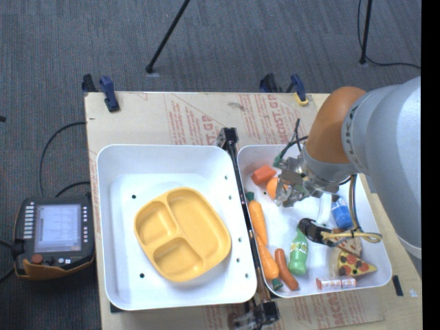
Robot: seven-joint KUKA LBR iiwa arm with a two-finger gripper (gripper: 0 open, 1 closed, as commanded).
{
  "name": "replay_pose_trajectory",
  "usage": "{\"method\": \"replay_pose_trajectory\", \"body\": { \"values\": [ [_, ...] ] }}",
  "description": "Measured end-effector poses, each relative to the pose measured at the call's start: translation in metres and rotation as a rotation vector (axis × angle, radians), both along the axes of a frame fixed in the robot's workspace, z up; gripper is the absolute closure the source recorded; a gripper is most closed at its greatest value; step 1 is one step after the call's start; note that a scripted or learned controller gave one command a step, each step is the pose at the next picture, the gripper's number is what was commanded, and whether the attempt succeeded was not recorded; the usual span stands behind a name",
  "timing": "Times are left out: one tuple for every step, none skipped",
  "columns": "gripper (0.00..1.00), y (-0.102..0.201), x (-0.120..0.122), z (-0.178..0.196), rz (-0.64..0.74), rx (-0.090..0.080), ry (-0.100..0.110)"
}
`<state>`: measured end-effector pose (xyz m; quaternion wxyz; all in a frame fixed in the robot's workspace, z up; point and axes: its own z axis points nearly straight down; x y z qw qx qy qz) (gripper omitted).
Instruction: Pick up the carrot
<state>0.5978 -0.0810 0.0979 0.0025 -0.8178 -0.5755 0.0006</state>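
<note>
Arm (375, 139) reached over right bin (382, 256). Yellow tray (181, 234) lay in left bin (113, 184). Gripper (287, 196) hovered near bin's far-left; finger state indeterminate. Carrot (262, 239) lay along bin's left wall, apart from gripper.

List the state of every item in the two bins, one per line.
carrot: lying flat along the right bin's left wall, not grasped.
yellow divided plate: right side up in the left bin, compartments bare.
green bottle: lying tilted, cap toward the arm.
hot dog: lying flat beside the carrot's tip.
pizza slice: flat, near the right bin's front corner.
gripper: low over the right bin, above the carrot's top end.
</note>
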Motion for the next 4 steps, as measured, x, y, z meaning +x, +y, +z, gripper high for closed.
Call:
{"method": "replay_pose_trajectory", "body": {
  "values": [
    [1.0,0.001,-0.03,-0.011,-0.189,-0.001,0.001],
    [1.0,0.001,-0.03,-0.002,-0.19,0.0,0.004],
    [0.0,0.001,-0.03,-0.002,-0.191,0.0,0.004],
    [0.0,-0.019,0.015,-0.01,-0.668,-0.004,0.001]
  ]
}}
